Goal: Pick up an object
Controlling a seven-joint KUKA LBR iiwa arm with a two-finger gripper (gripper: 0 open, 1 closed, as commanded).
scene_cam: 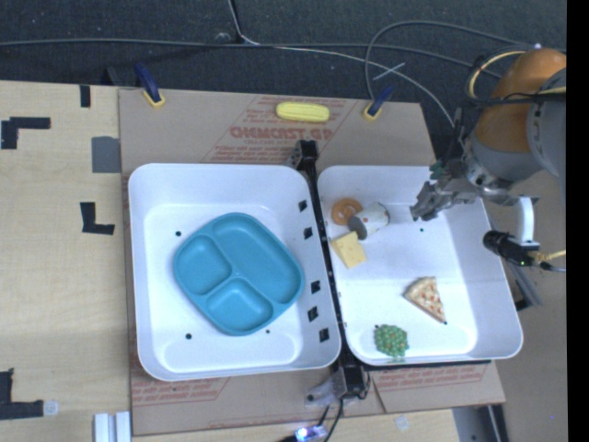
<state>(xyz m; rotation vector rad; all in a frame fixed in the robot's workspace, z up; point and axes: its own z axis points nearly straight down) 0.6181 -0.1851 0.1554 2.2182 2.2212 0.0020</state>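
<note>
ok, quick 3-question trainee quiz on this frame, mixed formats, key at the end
1. True or false: the blue divided plate lies in the left bin.
2. Which toy sits nearest the front edge of the right bin? A) pizza slice B) green broccoli-like piece C) cheese wedge
3. Fill in: the yellow banana-like toy lies on the ___, behind both bins.

Key: 1 true; 2 B; 3 cardboard. The gripper hovers over the right bin's far side.
</note>
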